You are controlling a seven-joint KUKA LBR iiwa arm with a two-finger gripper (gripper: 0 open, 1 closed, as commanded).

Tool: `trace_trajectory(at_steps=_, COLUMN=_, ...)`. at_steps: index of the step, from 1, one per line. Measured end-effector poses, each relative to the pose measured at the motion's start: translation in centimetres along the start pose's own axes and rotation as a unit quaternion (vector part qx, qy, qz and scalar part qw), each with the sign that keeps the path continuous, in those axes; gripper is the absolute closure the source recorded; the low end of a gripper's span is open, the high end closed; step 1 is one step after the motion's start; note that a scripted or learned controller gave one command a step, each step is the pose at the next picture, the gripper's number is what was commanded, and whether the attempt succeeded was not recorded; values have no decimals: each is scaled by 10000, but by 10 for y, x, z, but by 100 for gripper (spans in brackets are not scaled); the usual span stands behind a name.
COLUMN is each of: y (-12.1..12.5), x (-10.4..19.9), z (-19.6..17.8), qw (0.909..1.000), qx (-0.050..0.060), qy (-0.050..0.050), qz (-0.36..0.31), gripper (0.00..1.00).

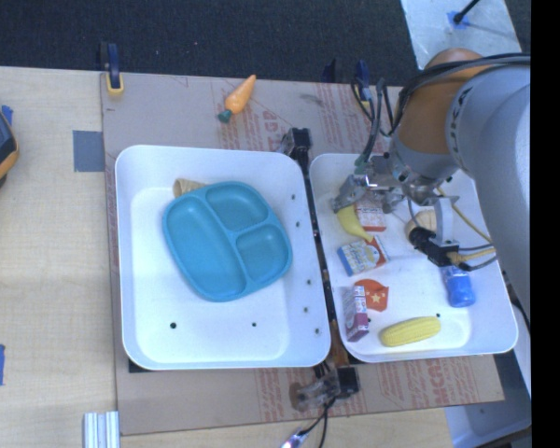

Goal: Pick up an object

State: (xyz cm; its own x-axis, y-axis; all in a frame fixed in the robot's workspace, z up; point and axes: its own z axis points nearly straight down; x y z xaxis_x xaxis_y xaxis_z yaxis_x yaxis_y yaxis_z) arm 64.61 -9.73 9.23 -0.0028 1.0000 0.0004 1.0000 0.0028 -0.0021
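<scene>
Yellow shows just under the gripper (373, 194), where a banana-like piece (348, 220) lies in the upper part of the right bin (490, 343), touching a small white-and-red packet (371, 215); that cluster looks like your likely target. You cannot tell from this view whether the fingers are apart or together, since the wrist hardware and cables crowd over them, and nothing can be seen held between them. To do this step well, you would want the descent centred on a single item rather than on the seam between the yellow piece and the packet, because a closing pinch on two touching things tends to squeeze one out. The freer choices sit lower in the same bin: the corn cob (410, 331) near the front wall, the blue cylinder (460, 290) by the right side, and the snack packets (362, 255) in the middle. The left bin (131, 250) bears a blue divided plate (226, 239), and an orange toy carrot (238, 95) lies on the bench behind it. The packets carry printing in red, blue and white, but it is too small to read, so no brand can be named.
</scene>
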Motion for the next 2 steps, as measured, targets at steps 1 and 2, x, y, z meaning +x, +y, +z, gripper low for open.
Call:
trace_trajectory(at_steps=1, y=10, x=5, z=-21, qw=10000, qx=-5, qy=-2, qz=-7, gripper=0)
trace_trajectory(at_steps=2, y=-53, x=3, z=1, qw=10000, qx=18, qy=-5, qz=-11, gripper=0)
